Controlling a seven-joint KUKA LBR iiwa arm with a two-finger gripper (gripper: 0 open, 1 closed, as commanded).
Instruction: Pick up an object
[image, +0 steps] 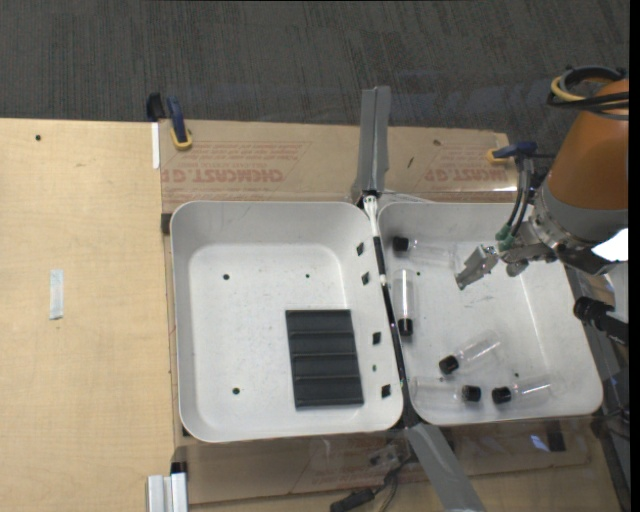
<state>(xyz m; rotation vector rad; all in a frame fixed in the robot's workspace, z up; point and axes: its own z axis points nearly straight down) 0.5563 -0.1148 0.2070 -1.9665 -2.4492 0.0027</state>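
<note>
Several clear vials with black caps lie in the right bin (560, 405). One vial (403, 298) lies along the bin's left wall, another (472, 356) rests near the middle, and a third (520, 390) sits by the front wall beside a loose black cap (471, 394). A further capped vial (402, 243) lies at the back left. My gripper (474, 268) hangs over the back middle of the right bin, right of that vial and apart from all of them. Nothing shows in its grasp. A black ribbed block (324, 357) lies in the left bin (200, 300).
A grey divider post (375, 140) stands between the bins at the back. Cardboard (260, 165) lies behind the bins, held by clamps (176, 125). The wooden bench (80, 300) stretches to the left. The arm's orange band (590, 150) looms over the right bin's back right corner.
</note>
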